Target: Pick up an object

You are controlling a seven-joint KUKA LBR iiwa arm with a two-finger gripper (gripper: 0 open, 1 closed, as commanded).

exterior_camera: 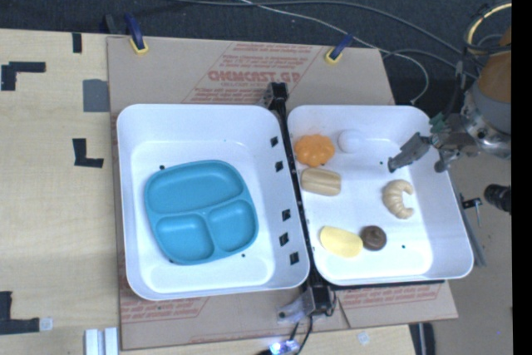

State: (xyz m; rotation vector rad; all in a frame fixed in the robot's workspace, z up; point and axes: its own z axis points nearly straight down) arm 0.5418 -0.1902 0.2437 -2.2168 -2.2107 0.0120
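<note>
The gripper (422, 150) hovers over the upper right part of the right bin (440, 260), its two fingers spread apart with nothing between them. Taking the croissant (399, 199) as the landmark, the gripper sits just above and slightly right of it, not touching. The orange piece (314, 150), white ball (350, 140), tan roll (321, 182), yellow piece (341, 241) and brown ball (374, 238) all lie left of the croissant.

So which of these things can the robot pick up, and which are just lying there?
For the job:
- gripper
- orange toy
- white ball
- tan roll
- croissant
- yellow lump
- brown ball

Just lying about:
- blue tray in the left bin
- clamps
- cables
</note>
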